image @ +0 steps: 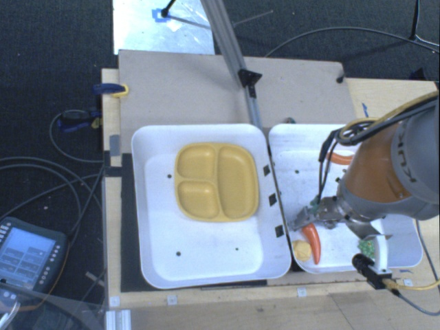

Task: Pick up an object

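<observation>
Closest to us is the grey arm [385, 177] with its orange band, reaching in from the right and hanging over the right bin [295, 150]. Its hand [307, 220] sits low over the near left part of that bin, close to the wall shared with the left bin [206, 253]. We cannot tell how far the hand is open, and we see nothing clearly gripped in it. Just beside the hand, on its near side, lies the red pepper [313, 242]. It is a small, slim, glossy piece, orange-red, broader at the end towards the hand and tapering to a point towards the bin's near edge; whether its top touches the hand we cannot say. A small yellow lump [301, 251], pale and rounded, rests against the pepper's left side in the bin's near left corner. A green piece [366, 247] peeps out further right, partly hidden by the robot. An orange thing [340, 159] shows at the arm's far edge, mostly covered. In the left bin a yellow divided plate [216, 182] with three compartments lies flat, well apart from the hand. Both bins rest on the pale tabletop [179, 88].
</observation>
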`<state>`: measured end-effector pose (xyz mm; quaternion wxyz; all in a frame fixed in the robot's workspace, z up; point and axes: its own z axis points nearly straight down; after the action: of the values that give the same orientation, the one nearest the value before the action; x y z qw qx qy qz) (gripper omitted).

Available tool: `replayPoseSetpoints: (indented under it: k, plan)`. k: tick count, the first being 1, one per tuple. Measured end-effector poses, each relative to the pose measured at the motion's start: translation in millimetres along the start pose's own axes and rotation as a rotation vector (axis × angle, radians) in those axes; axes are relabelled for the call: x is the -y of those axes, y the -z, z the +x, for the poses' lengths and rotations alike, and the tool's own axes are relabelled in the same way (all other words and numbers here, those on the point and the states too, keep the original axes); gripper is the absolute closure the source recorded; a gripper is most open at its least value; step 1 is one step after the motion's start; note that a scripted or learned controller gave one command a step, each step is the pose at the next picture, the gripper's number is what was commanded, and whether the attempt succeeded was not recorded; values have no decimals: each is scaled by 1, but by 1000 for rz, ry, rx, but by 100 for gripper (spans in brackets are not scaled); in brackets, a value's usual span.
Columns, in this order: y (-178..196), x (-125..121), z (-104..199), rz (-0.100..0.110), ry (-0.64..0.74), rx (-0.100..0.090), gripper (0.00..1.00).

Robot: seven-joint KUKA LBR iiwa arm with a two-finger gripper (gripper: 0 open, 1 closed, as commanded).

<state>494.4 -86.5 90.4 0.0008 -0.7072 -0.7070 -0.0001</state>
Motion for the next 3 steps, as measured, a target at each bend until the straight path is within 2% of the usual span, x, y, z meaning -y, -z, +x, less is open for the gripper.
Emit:
replayPoseSetpoints:
  k: [1,3]
  plan:
    - [11,-1,0,-3,1,0,100]
    - [120,4,-17,-9,5,3,100]
